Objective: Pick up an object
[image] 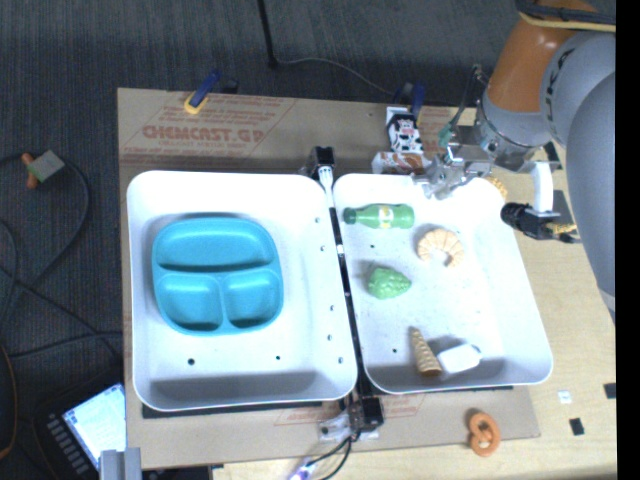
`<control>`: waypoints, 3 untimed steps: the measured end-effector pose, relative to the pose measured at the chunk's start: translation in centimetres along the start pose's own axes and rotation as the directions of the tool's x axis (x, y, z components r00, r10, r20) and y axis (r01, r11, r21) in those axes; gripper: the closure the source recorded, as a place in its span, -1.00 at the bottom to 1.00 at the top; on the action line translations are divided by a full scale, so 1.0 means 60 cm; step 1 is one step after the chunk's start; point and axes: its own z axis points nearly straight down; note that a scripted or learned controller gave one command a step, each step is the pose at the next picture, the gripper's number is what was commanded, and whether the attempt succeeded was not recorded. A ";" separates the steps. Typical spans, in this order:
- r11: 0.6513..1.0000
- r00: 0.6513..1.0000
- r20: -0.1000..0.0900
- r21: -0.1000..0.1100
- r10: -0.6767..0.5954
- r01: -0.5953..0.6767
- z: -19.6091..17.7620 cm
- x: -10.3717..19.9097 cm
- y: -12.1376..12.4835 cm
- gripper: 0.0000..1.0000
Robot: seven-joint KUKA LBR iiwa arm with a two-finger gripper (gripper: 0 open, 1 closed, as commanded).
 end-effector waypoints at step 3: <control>1.000 1.000 0.000 -0.001 0.001 -0.001 0.178 0.029 -0.077 -1.00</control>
